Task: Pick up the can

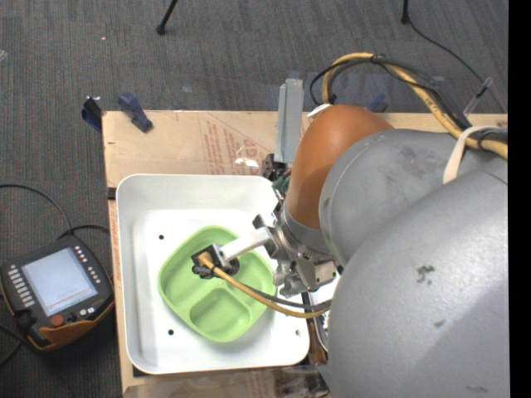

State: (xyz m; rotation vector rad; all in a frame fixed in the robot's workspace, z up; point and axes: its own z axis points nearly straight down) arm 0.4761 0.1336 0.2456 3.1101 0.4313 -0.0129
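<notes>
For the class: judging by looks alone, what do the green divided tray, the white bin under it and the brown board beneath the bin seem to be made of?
Green divided tray: likely moulded plastic; uniform colour, rounded compartments, soft sheen.
White bin: probably plastic or painted metal; smooth, even white with rounded corners.
Brown board: looks like cardboard; matt tan with faint red print.

The arm point(415, 247) hides the right-hand bin and the near right corner of the white bin point(141, 222).

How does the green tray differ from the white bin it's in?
The tray is lime green; the bin is white. The tray is smaller, rounded and split into compartments; the bin is larger, squarer and undivided. The tray sits skewed to the bin's walls. Both are shallow and open-topped.
</notes>
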